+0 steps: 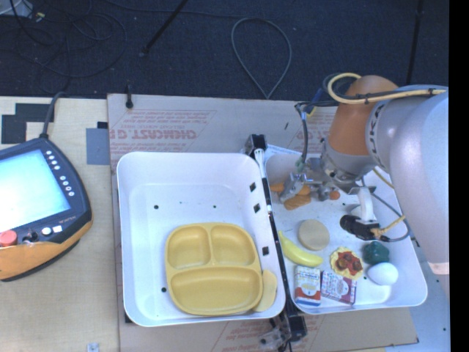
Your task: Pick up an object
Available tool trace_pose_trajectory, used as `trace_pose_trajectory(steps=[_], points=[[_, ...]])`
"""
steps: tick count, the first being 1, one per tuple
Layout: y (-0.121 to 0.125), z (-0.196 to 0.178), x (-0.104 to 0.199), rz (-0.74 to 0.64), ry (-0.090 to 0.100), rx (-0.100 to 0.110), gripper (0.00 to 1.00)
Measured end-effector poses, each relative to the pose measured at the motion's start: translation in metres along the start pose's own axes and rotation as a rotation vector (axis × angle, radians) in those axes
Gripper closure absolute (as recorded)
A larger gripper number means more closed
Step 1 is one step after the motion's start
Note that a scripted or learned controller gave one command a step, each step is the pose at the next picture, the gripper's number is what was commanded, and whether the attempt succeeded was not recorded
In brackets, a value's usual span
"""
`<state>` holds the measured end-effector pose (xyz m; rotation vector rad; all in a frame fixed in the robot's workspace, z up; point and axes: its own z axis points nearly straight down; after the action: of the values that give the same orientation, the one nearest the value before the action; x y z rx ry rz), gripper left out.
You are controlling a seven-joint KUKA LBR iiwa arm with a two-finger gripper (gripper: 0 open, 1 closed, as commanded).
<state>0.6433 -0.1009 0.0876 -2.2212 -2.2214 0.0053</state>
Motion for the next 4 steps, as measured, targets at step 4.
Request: trace_pose_trajectory(steps=[4], points=[[-0.125,-0.023,0.021,0.001,0.004,0.003,0.0]])
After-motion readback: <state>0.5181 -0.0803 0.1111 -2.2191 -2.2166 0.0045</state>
